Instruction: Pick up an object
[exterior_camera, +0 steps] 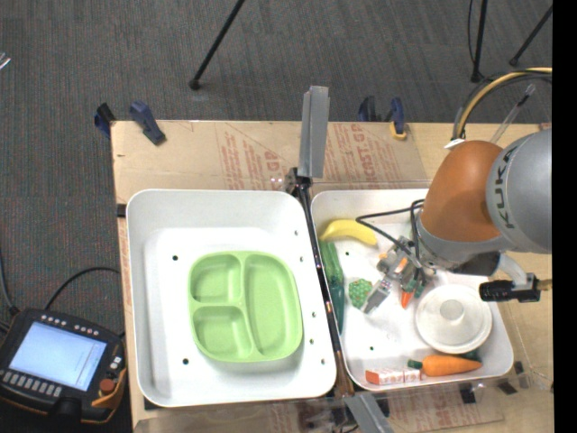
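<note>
The arm's gripper [383, 287] hangs low over the right bin [361, 207], near that bin's middle and a little toward its left wall. Its two fingers [373, 299] point down and to the left, with a small gap showing between the tips, so it looks partly released; nothing sits between them. The fingertip nearest the left wall lies just beside a small green studded object [359, 290], close enough that touching cannot be ruled out, but the piece is not clasped. A small orange-and-green item [410, 287] lies just to the gripper's right, partly hidden by the wrist.

Other things in the right bin: a yellow banana [350, 233] near the far left corner, a long dark green vegetable [334, 273] lying along the left wall, a white round bowl-like object [453, 317] toward the right side, a carrot [448, 365] near the front edge, and a flat red-and-white packet [393, 377] at the front wall, just left of the carrot.

The left bin [162, 224] holds a light green divided plate [244, 307], lying flat near its middle, well apart from the gripper. Both bins rest on the cardboard-covered counter [216, 147].
</note>
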### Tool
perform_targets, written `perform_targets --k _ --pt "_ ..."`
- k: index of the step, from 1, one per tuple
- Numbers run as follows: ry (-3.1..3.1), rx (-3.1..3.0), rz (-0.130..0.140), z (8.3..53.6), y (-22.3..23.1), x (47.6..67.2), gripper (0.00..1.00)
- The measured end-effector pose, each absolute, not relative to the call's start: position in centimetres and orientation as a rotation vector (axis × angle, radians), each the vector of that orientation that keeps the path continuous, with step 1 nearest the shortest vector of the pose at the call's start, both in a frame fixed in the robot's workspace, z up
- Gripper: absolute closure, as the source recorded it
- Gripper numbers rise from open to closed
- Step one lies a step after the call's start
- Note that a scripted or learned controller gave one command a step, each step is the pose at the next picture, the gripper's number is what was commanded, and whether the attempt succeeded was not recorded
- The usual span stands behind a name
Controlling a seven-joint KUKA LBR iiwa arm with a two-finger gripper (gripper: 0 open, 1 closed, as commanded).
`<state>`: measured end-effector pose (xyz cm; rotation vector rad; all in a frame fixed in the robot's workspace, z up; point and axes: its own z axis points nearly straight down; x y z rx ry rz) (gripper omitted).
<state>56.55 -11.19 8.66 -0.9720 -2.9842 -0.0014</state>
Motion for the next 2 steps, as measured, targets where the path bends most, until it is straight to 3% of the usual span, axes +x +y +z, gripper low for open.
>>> perform_targets --k 1,2 --pt "-3.003 -0.915 -0.001 8.7 -7.9 54.0 0.00" --pt "-2.950 -1.082 -0.001 8.8 -9.8 60.6 0.00"
